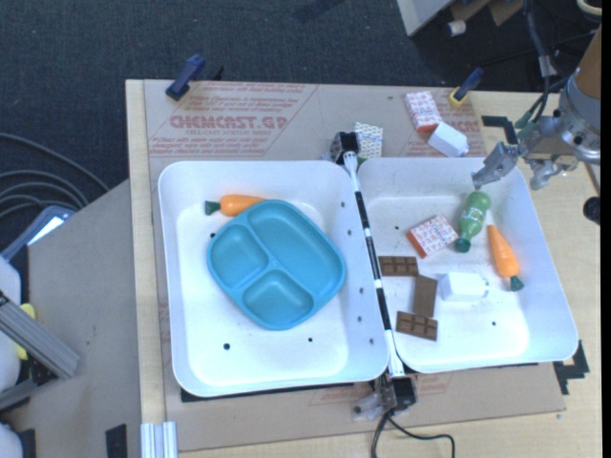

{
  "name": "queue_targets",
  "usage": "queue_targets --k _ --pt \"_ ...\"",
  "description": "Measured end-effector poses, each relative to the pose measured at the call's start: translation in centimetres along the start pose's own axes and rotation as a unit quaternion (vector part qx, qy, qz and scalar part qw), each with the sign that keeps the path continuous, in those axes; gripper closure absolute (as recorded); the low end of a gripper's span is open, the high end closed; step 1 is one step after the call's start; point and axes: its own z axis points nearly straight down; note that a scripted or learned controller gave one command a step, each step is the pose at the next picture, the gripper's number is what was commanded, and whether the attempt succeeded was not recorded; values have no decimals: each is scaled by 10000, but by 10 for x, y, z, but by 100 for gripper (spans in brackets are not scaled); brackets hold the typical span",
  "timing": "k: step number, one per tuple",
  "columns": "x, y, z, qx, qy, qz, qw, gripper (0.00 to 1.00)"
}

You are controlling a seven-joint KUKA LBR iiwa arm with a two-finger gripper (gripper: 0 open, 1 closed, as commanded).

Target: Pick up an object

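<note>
**Gripper above the right bin's upper corner**

The gripper (520, 165) hangs at the upper right of the frame, over the far right corner of the right bin (549, 337). Two grey fingers show, spread apart, one (495, 166) reaching down-left and the other to its right; nothing sits between them. The left fingertip ends just above the green bottle (473, 216); whether it touches cannot be told.

The bottle lies in the upper part of the right bin, long axis near vertical in the frame, its darker cap end pointing toward the bottom. Just right of it one carrot (502, 254) lies slanted, green tip toward the lower right. Left of the bottle is one red patterned box (432, 235). Below lie three chocolate bars (398, 266) and one white block (462, 285).

The left bin (181, 284) holds one blue tray (275, 263) with three compartments, and a second carrot (236, 203) at its upper left edge, lying horizontal.
</note>
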Motion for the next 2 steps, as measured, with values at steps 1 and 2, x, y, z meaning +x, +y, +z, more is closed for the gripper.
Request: queue_targets --k 1,2 --pt "39 -35 147 7 1 0 10000 0" --pt "72 -113 175 10 5 7 10000 0"
